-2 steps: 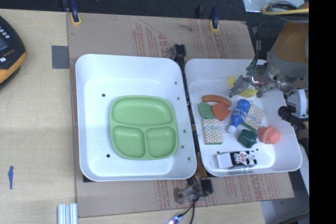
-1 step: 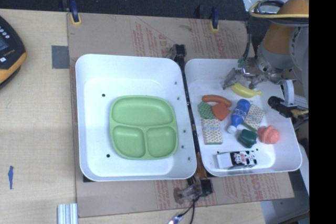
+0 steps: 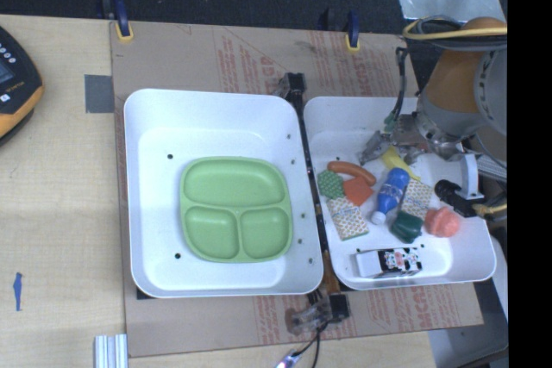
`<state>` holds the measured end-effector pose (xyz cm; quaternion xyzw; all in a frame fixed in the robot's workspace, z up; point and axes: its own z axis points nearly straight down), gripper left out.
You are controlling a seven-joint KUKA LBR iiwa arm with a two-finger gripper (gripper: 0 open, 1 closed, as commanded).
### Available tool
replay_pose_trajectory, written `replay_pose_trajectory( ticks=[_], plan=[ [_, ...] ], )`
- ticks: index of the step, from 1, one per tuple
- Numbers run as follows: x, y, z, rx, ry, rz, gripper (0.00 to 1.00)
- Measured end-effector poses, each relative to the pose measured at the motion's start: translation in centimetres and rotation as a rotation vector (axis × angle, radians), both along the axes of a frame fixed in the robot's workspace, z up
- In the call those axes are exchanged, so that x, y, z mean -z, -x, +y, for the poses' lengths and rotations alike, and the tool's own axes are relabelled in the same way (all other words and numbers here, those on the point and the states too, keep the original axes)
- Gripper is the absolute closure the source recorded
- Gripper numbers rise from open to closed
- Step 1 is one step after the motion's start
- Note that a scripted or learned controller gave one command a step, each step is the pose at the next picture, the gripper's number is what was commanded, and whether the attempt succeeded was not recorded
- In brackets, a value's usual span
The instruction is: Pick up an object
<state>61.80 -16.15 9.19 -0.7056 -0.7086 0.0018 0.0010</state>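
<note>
I am hovering my gripper [image 3: 390,146] low in the right bin [image 3: 345,112], beside the yellow piece [image 3: 397,159], aiming into the clutter; its prongs are possibly spread, pinching nothing.

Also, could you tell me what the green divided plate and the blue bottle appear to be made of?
Green divided plate: probably moulded plastic with a smooth, semi-matte finish, going by its uniform pale green and soft rounded compartment edges. Blue bottle: likely glossy plastic, with a bright highlight along its side and a white cap; too small to be sure.
</note>
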Motion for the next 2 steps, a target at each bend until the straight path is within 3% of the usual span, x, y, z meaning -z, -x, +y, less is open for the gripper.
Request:
replay_pose_trajectory(
  ticks=[1,2],
  plan=[
    [0.0,4.5,3.2,0.0,0.0,0.0,0.0],
    [-1.0,4.4,3.0,-0.002,0.001,0.001,1.0]
  ],
)
